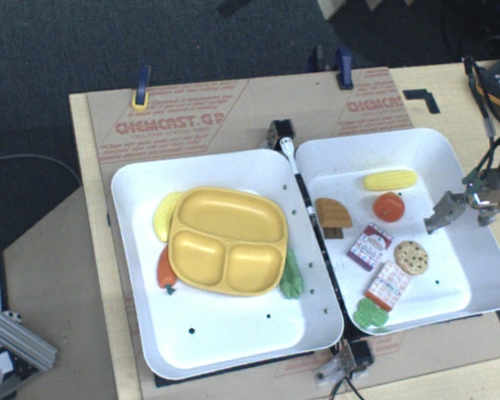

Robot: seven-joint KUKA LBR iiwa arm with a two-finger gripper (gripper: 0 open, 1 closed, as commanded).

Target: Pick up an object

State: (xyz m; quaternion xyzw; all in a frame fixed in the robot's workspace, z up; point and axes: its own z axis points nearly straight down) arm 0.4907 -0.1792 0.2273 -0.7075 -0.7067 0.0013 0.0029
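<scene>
Reaching over the right bin (441,141)
Your hand (445,215) hangs open and grasping nothing beside the cookie (411,258), free to descend.

Bright even overhead light, soft shadows, slight blur w/ low res.

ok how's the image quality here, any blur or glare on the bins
Camera view: lighting is even and soft, with no harsh glare on the left bin or right bin; small items like the cookie are slightly soft; the tool at the right edge looks blurred; shadows are faint.
</scene>
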